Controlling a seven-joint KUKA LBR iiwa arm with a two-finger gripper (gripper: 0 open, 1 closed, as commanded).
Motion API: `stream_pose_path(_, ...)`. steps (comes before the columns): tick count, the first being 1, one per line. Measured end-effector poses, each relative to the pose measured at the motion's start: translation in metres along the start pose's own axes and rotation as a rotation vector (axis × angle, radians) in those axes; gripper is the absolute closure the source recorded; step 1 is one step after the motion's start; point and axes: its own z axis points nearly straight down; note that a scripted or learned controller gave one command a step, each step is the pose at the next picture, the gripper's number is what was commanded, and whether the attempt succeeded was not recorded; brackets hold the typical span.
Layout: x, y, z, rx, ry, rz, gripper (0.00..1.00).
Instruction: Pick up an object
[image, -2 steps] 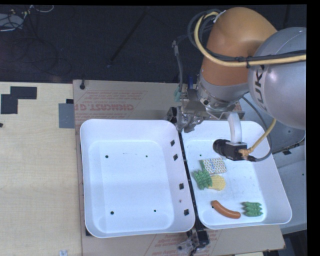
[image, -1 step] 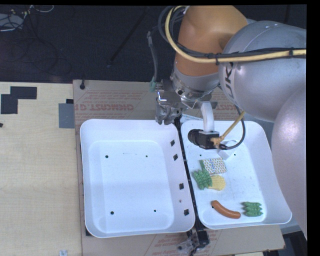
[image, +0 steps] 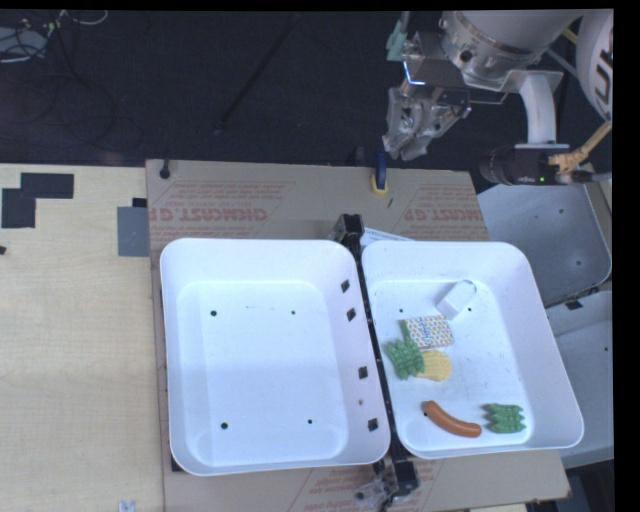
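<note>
Approach step, nothing grasped; gripper (image: 412, 140) hung high above the counter behind the bins, finger state not discernible; objects lay in the right bin (image: 545, 330): sausage (image: 450, 419), pineapple (image: 420, 361), patterned card (image: 429, 331); next move, judged: descend over one.

arm (image: 500, 40) cut off by top edge.

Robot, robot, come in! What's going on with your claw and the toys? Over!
Gripper up high behind the bins, carrying nothing. Hot dog, pineapple, white block all lying in right bin. Nothing blocking them.
</note>
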Motion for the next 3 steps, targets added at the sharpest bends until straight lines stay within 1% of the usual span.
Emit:
stream_pose_path(1, -0.004, 0.019, 0.136, 0.033, -0.004, -0.001, 1.00)
stream_pose_path(2, -0.049, -0.074, 0.189, 0.031, -0.003, 0.003, 1.00)
stream_pose_path(3, -0.048, -0.070, 0.177, 0.023, -0.002, 0.001, 1.00)
